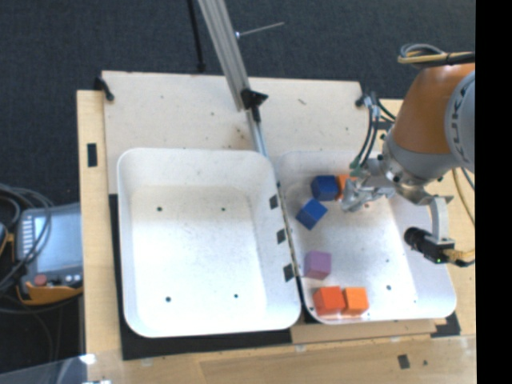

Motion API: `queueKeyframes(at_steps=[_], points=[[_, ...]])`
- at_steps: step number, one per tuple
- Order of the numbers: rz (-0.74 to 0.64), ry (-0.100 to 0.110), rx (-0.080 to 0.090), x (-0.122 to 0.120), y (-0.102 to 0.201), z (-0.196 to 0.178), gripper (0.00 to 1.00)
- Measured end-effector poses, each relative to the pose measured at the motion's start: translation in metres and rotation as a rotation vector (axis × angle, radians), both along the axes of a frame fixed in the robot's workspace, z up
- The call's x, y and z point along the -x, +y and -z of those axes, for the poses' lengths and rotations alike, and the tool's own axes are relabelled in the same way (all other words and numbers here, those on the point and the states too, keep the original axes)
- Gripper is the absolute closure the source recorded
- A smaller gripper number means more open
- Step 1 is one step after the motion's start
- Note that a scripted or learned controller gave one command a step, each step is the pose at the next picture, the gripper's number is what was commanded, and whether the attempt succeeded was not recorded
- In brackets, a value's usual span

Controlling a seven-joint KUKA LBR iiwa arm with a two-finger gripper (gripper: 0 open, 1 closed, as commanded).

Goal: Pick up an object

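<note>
Small orange block (342, 184) beside my fingers (354, 197); their state I cannot tell; the touching blue cube (325, 187) might jam them.

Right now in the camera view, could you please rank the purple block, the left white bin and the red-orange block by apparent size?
1. left white bin, by far the largest.
2. red-orange block and purple block look about alike; I would not rank them.
</note>
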State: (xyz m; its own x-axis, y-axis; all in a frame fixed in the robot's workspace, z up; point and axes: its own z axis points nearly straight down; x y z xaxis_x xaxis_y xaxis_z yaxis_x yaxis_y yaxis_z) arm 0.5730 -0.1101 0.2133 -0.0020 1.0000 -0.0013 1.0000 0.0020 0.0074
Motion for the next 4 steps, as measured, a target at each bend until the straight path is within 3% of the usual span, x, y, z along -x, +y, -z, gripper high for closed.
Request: queueKeyframes(at_steps=[3, 4], points=[[-0.006, 0.005, -0.002, -0.050, 0.164, -0.014, 1.00], [-0.005, 0.004, -0.003, -0.075, 0.205, -0.029, 1.00]])
